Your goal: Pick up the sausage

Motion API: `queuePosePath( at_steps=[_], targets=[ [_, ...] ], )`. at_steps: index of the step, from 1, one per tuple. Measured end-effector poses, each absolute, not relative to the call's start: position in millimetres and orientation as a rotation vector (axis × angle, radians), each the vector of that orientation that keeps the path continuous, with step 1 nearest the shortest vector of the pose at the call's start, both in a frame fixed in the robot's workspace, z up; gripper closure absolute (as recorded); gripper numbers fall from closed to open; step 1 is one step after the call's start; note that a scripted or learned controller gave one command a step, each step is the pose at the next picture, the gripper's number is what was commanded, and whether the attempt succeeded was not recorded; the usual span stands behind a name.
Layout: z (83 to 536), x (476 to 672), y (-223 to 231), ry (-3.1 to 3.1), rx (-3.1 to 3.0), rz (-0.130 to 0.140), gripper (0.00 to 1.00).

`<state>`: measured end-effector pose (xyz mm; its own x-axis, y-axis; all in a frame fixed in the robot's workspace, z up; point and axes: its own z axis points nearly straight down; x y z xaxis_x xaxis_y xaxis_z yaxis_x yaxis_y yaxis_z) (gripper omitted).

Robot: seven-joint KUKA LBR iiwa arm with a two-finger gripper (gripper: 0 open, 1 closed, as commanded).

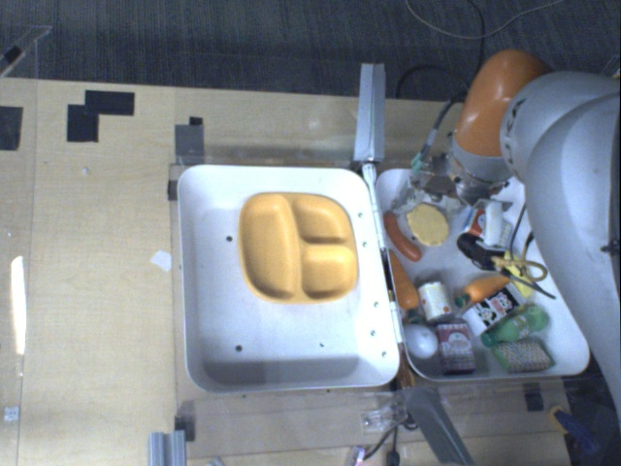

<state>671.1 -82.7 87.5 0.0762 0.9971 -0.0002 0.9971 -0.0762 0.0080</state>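
Note:
The sausage [403,238], reddish-brown and short, lies at a slant near the left wall of the right bin [574,355]. A round pale-yellow disc [427,225] lies right beside it, on its right. My gripper [434,184] hangs over the far part of the right bin, just above and behind the disc and a little to the right of the sausage. Nothing shows in its grasp. The grey arm with its orange band [497,95] reaches in from the right.
The left bin [209,289] holds a yellow divided tray [298,246]. The right bin is crowded: an orange piece [406,290], a white can [434,299], a white egg [420,339], a dark can [456,347], a carrot [485,286], scissors [512,262], a green bottle [514,326].

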Motion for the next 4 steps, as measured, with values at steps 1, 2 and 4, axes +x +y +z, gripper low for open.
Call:
queuePosePath(
  at_steps=[1,2,4],
  targets=[
    [88.4,640.7,-81.6,2.108,2.322,0.010,0.00],
    [87.9,651.7,-80.9,1.872,2.516,0.010,0.00],
    [87.9,636.1,-84.2,1.528,2.741,0.012,0.00]
  ],
)
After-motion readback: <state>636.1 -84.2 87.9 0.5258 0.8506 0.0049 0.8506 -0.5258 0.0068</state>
